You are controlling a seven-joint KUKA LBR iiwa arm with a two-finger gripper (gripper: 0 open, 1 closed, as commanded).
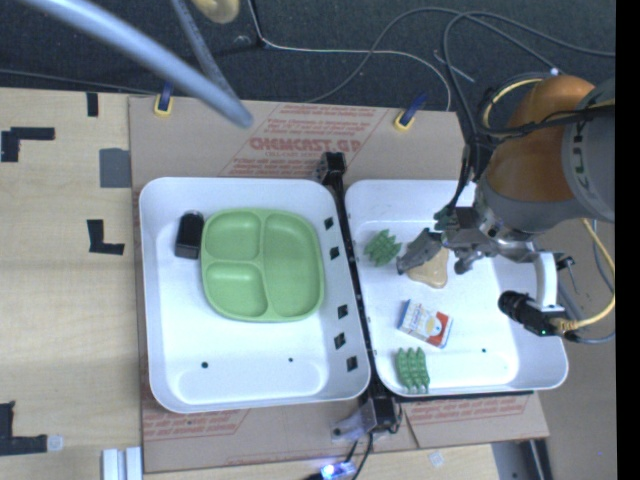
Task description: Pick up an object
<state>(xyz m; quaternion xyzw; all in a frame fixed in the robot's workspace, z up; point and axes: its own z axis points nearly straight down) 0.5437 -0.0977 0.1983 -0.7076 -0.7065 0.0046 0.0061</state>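
Red print on the cardboard sheet (300, 138) under the bins reads roughly "CHEMCAST GP"; its smaller lines are too blurred to read.

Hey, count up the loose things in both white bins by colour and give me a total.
Green: 3, the divided plate, a small leafy piece, a ridged block
Black: 1, a small block
Tan: 1, a flat piece under the hand
White with red and blue: 1, a small carton
Total: 6
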